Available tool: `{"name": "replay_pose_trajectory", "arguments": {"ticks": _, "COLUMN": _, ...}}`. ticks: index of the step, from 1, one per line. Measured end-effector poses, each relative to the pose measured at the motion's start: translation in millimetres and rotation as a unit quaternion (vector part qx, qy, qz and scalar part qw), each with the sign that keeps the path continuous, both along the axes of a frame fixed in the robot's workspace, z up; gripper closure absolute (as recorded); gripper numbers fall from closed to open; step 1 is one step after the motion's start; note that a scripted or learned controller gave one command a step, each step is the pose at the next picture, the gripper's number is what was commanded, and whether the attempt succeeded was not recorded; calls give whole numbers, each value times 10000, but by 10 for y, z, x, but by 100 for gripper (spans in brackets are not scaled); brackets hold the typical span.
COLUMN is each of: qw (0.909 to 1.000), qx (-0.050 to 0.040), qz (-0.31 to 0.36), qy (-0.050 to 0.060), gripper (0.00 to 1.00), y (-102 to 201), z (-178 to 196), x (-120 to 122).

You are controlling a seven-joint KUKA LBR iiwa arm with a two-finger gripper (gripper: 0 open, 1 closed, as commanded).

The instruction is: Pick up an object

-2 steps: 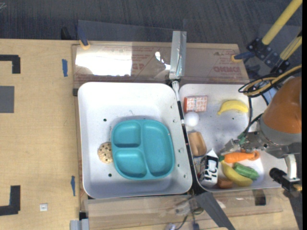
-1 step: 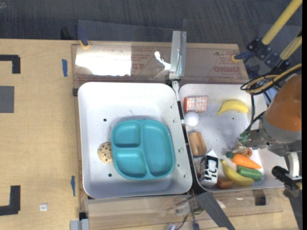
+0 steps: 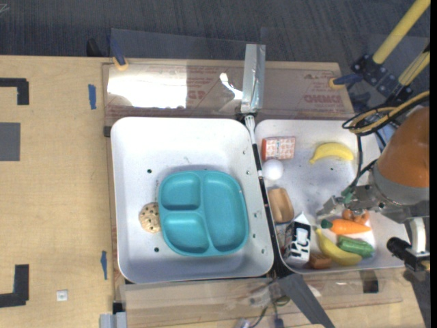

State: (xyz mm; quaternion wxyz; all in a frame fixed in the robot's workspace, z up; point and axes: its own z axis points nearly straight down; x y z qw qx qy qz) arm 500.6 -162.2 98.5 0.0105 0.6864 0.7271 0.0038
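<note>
Gripper (image 3: 348, 207) hangs low over the right bin (image 3: 307, 176), near its right edge, just above a carrot (image 3: 349, 227); whether its fingers are spread or pressed together I cannot tell. Below the carrot lies a banana (image 3: 338, 251); another banana (image 3: 332, 152) sits near the far edge beside a red box (image 3: 279, 147) whose print is unreadable. The left bin (image 3: 136, 156) holds a teal tray (image 3: 202, 212) and cookie (image 3: 149, 216).

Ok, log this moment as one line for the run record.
claw: low in right bin, over carrot and bananas pile | grasp: unconfirmed | left bin: teal tray, cookie
</note>
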Motion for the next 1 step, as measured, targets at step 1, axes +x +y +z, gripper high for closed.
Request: {"name": "replay_pose_trajectory", "arguments": {"ticks": 1, "qw": 9998, "qx": 12, "qz": 193, "qy": -19, "gripper": 0, "y": -10, "z": -70, "x": -121}}
